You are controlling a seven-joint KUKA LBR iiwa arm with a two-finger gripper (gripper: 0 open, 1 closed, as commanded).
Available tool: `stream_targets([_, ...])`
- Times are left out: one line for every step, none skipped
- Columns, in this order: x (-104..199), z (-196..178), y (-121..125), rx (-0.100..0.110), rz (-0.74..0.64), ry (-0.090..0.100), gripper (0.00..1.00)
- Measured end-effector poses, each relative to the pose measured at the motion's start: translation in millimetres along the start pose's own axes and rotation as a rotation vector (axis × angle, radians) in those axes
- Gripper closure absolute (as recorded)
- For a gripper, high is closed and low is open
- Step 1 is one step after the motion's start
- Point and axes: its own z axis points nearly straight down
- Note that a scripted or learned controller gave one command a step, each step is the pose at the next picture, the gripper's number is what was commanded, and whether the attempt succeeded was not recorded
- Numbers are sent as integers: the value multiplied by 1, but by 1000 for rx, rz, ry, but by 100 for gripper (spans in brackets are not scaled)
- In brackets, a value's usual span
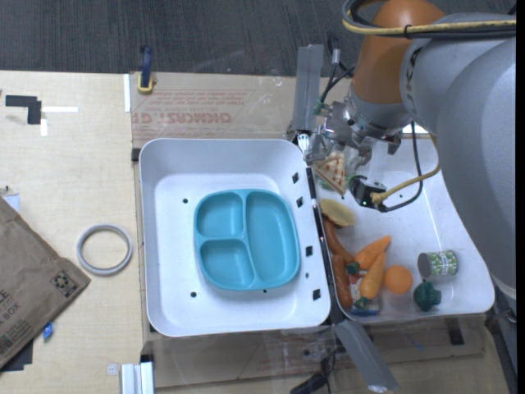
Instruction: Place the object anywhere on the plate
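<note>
Two shallow white bins sit side by side on the worktop; the left bin (156, 245) carries a turquoise three-compartment plastic plate (246, 240). At the far left corner of the right bin (459, 228), the tool (335, 164) hangs over a tan wedge-shaped toy sandwich (332, 173); whether it grips it, I cannot tell. Nearer lie toy carrots (371, 265) and an orange ball (398, 280).
</note>
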Motion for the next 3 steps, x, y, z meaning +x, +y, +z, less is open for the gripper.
stream_targets([-34, 0, -47, 0, -56, 0, 100])
stream_targets([34, 0, -122, 0, -253, 0, 100])
stream_targets([34, 0, -121, -1, -253, 0, 0])
